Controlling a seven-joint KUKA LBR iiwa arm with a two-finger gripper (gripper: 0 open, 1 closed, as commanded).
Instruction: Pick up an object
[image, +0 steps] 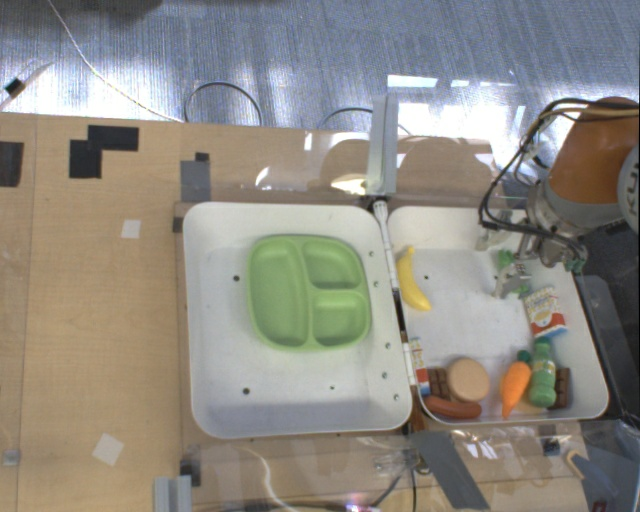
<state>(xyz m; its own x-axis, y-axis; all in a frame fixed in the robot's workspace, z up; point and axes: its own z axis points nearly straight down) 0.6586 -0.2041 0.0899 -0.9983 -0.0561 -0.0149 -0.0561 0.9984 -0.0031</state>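
Note:
The right bin (462, 312) holds several toy foods. A yellow banana (412, 281) lies by its left wall. A red and white carton (545, 312) rests near the right wall. Along the front edge sit a round tan bun (468, 380), a brown sausage (453, 407), an orange carrot (514, 386) and a green bottle (542, 378). My gripper (512, 278) hangs over the bin's far right part, just up and left of the carton, apart from the banana. Nothing shows in its grasp.
The left bin (215, 300) carries a green divided plate (307, 292) in its middle. A metal post (381, 150) stands behind the wall between the bins. Dark cables (500, 190) loop beside the arm's orange band (590, 150). Bare bin floor lies between banana and gripper.

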